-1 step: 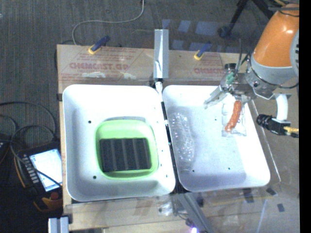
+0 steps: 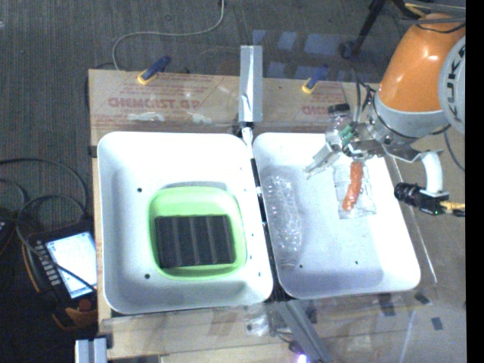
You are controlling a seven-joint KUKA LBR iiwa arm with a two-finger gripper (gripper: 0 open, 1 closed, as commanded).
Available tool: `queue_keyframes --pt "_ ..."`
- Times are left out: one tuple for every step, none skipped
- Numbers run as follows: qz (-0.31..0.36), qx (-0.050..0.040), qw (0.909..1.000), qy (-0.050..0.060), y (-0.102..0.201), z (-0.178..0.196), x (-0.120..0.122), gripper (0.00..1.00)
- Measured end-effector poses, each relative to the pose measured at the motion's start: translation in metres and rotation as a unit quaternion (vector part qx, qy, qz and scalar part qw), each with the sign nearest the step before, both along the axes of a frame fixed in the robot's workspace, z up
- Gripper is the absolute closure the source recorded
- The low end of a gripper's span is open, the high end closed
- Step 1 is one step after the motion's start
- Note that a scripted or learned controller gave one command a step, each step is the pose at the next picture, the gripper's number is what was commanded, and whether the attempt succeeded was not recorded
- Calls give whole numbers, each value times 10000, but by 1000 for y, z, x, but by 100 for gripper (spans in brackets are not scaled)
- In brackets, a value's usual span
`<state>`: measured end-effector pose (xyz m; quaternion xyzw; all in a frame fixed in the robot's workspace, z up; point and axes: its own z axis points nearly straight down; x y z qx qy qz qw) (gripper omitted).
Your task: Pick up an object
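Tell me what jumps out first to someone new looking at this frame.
The green tray with its dark slatted insert, sitting in the left bin, grabs the eye first. Next is the arm's orange band at upper right, with the gripper over the back of the right bin. Just right of the gripper lies an orange item in a clear bag, and a clear plastic piece rests along that bin's left side.

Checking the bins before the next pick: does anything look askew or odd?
Nothing looks spilled or broken. The green tray sits square in the left bin. In the right bin, the orange item in clear wrap lies below the tool, and a clear plastic piece lies by the left wall.
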<state>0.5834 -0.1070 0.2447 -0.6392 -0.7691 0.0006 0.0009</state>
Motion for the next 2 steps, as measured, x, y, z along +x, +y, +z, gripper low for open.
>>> queue_keyframes --pt "-319 -2 9995 1 -64 -23 2 0" --pt "59 -10 10000 -2 -117 -29 3 0"
